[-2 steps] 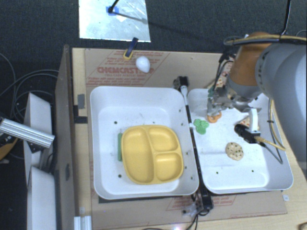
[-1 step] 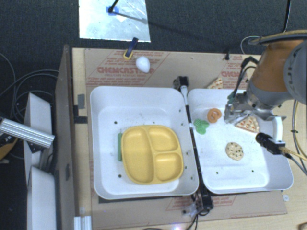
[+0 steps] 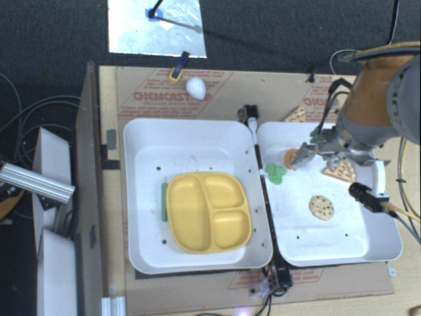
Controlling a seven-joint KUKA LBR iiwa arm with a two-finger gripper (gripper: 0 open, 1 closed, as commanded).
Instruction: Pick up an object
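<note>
Down on the bench, two white bins sit side by side on a brown cardboard sheet printed with red lettering. The left bin holds a yellow divided plate with a green strip along its left edge. The right bin carries the small stuff: a green toy by the divider, an orange piece, a round cookie mid-bin, and a pizza slice at right. The gripper hangs low at the upper part of the right bin, just beside the orange piece; whether it is clenched or released, I cannot tell. Beyond, dark carpet, a shiny foil sheet at upper left, a white egg on the cardboard, cables far left.
</note>
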